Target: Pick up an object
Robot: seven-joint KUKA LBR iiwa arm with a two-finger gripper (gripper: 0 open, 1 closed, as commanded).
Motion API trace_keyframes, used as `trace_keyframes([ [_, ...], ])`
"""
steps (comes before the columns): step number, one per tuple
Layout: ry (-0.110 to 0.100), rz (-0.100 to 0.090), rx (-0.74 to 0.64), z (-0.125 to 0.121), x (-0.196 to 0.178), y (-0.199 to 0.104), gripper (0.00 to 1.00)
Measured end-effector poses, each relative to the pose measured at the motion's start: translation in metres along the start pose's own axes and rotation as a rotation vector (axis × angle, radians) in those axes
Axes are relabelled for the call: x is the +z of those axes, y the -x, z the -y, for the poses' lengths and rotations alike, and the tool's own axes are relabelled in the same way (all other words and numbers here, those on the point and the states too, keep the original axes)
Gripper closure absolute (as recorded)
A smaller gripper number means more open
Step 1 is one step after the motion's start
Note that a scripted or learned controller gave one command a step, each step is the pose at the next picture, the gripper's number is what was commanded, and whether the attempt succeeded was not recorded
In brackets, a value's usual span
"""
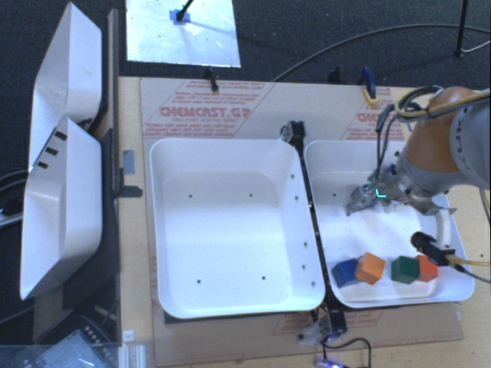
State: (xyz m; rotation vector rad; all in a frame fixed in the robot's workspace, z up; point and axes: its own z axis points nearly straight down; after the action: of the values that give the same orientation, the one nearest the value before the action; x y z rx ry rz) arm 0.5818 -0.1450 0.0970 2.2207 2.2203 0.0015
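Several small blocks lie in a row along the front of the right bin (331, 173): a blue block (344, 272), an orange block (370, 267), a green block (403, 269) and a red-orange block (427, 267). My gripper (360, 202) hangs over the middle of the right bin, toward its left side, behind the blocks and apart from them. The grey arm with its orange band (433, 148) reaches in from the right.
The left bin (163, 175) stands beside the right one, with a shared ridge between them. Both rest on a cardboard-covered bench (207, 110). White trays lean at the far left (65, 167). Blue clamps sit at the bench's back edge.
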Motion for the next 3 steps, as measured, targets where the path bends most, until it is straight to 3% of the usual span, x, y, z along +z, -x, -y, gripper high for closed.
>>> trace_keyframes([
  [1,0.003,0.000,-0.004,-0.036,0.009,-0.041,0.00],
  [2,0.000,0.000,-0.003,-0.082,0.010,-0.059,0.00],
  [3,0.001,0.000,-0.002,-0.082,-0.001,-0.058,1.00],
])
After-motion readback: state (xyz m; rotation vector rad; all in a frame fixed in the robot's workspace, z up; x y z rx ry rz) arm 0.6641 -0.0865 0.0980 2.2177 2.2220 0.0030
